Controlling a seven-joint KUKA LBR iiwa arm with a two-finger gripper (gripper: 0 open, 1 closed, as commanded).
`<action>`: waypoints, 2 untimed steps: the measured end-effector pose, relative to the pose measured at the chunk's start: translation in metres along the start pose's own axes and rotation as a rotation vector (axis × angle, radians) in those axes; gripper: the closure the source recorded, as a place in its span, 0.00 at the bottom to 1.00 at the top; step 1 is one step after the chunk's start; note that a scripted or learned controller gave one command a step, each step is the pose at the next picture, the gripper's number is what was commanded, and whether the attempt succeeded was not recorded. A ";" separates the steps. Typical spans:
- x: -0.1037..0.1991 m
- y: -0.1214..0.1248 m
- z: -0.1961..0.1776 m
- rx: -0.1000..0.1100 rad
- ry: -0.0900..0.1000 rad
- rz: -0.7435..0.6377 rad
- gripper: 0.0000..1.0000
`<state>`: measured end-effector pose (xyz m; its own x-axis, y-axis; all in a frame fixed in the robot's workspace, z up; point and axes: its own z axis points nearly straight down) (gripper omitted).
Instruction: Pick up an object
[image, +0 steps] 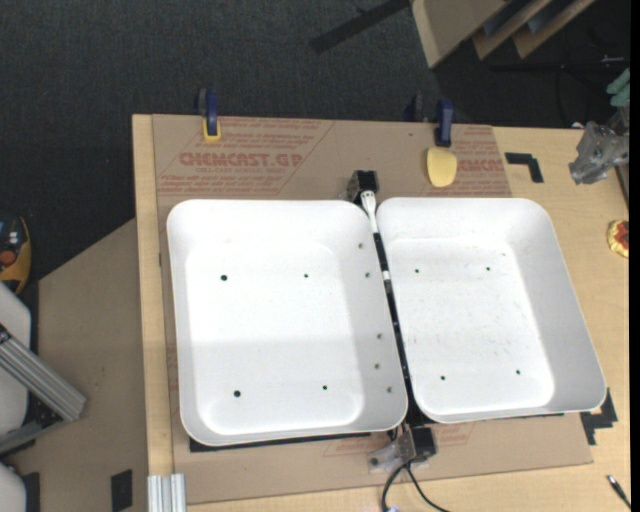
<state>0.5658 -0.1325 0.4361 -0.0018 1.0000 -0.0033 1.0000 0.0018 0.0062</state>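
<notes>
Which object is to be picked up cannot be told from this view, and whether the pincer is apart or together cannot be told either. The left bin (200, 300) and the right bin (560, 300) lie side by side, their inner rims nearly touching along a thin black strip (385, 290) that runs between them. Each white floor bears four small dark dots, and the right floor also looks faintly speckled. Both bins sit on a brown sheet (150, 200) covering the table, printed in faded red with "CHEMCAST GP" (243, 158) beyond the left bin; similar red print beyond the right bin is too broken to read. Two blue clamps (208, 105) (444, 115) grip the sheet's far edge. A pale yellow rounded piece (441, 167) lies on the sheet just below the right clamp, close to the right bin's far rim but outside it. A black connector (418, 443) with a cable sits at the near end of the strip. Open sheet borders the bins on the left and far sides
</notes>
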 end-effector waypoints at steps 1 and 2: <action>0.029 0.046 0.133 0.016 0.006 -0.002 1.00; -0.021 0.046 0.101 0.001 -0.001 0.005 1.00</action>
<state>0.6124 -0.1541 0.3356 0.0037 1.0000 -0.0038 1.0000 -0.0037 0.0056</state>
